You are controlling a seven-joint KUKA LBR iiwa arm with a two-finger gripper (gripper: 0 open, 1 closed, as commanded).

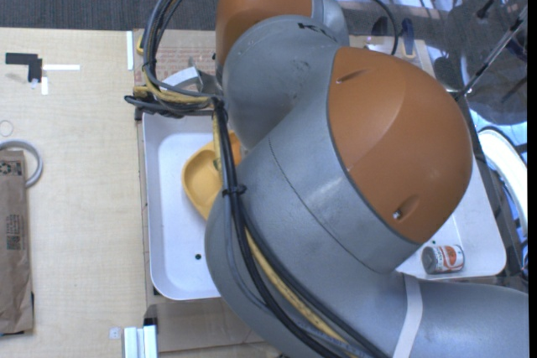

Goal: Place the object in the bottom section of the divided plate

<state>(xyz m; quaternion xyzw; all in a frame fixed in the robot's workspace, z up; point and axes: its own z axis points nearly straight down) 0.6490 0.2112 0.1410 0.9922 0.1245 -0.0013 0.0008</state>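
Can [442,258] lies on its side at the right bin's [491,256] near edge, beside the arm [336,180]. Judged light, rigid, smooth, prone to rolling; best gripped across the body. Yellow plate [201,178] partly hidden in left bin [168,264].

**Bench surface and what sits on it**

You see a light wood bench [75,205]. On it: a white bin [172,264] beside the arm, a brown paper bag [15,239] at the left edge, and black-and-white markers [33,67] near the top left.
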